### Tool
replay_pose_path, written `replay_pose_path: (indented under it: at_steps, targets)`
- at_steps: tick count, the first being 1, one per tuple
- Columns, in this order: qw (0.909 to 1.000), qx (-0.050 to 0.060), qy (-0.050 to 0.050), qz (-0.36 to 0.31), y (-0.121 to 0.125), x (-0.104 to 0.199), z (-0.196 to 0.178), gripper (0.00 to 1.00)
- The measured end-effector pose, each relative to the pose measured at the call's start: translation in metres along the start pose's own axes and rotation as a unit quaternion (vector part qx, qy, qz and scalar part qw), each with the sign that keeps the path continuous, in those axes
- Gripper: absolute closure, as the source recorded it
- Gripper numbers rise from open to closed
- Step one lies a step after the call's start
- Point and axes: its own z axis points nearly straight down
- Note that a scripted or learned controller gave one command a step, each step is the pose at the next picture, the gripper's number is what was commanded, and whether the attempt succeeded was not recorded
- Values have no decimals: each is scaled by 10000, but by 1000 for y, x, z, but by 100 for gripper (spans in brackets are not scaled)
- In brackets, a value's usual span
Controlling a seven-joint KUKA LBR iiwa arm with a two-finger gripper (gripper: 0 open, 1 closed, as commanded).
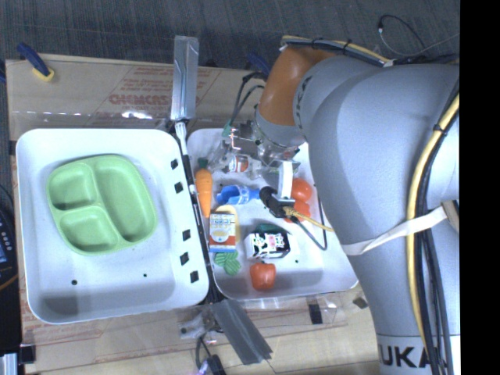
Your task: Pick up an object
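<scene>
The right bin [332,264] holds several small items. An orange carrot [203,191] lies along its left wall. Beside it are a blue bottle [233,195] and a yellow-and-white carton [223,229] with a green piece [230,264] at its lower end. A black-and-white carton [269,244] and a red tomato [263,275] sit toward the front. A red-orange item [301,194] lies at the right, partly under the arm. My gripper [254,161] hangs low over the bin's back part, just above the blue bottle. Cables and the wrist hide what lies beneath it.
The left bin [47,295] carries a green divided plate [100,201]. A metal divider [184,76] runs between the bins. The grey arm [375,170] covers the right bin's right side. A blue clamp [35,62] sits at the bench's back left corner.
</scene>
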Motion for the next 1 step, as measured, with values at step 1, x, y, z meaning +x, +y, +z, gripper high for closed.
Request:
replay_pose_path:
  at_steps: [1]
  targets:
    - [9995,-22,6,-329,-40,-24,-20,0]
